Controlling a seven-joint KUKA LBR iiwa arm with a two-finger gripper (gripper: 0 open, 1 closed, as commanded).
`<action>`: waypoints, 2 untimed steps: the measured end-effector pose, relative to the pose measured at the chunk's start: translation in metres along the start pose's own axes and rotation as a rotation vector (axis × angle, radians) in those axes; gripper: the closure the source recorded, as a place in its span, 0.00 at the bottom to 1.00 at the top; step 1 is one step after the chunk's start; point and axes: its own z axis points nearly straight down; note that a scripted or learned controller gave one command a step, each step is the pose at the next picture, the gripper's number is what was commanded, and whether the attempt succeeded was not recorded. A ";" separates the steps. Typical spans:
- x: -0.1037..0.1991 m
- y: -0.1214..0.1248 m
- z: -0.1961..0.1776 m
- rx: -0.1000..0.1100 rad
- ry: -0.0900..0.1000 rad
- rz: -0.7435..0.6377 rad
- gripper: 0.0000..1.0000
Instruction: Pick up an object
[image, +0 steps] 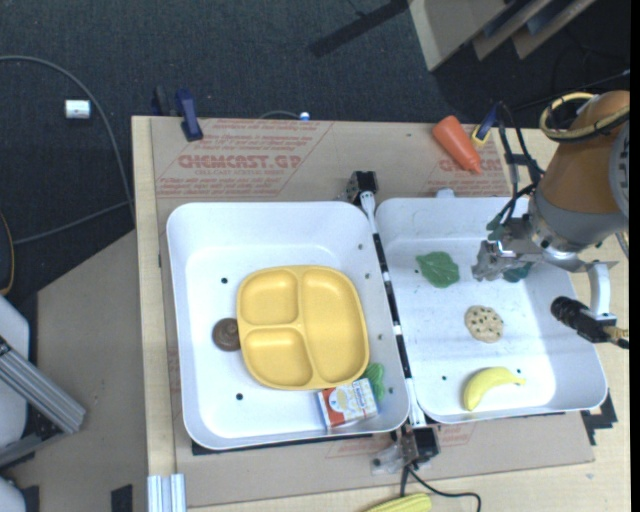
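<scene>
In the right bin (560, 400) lie a green leafy piece (438, 268), a round cookie (484, 323) and a yellow banana (490, 386). My gripper (497, 260) hangs low over the bin's upper right part, just right of the green piece. A small teal object (516, 271) shows by its tip. The left bin (200, 330) holds a yellow divided plate (301, 326), a brown round piece (226, 334) at the plate's left edge, and a small carton (348, 404) with a green item (376, 381) at the front.
An orange carrot-like toy (458, 144) lies on the bench behind the right bin. A black clamp (362, 186) sits at the top of the divider between the bins. A blue clip (187, 114) is at the bench's far left edge.
</scene>
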 end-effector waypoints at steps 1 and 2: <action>-0.001 -0.001 0.001 0.001 0.000 0.001 0.00; -0.014 -0.038 0.047 0.004 0.000 0.003 0.00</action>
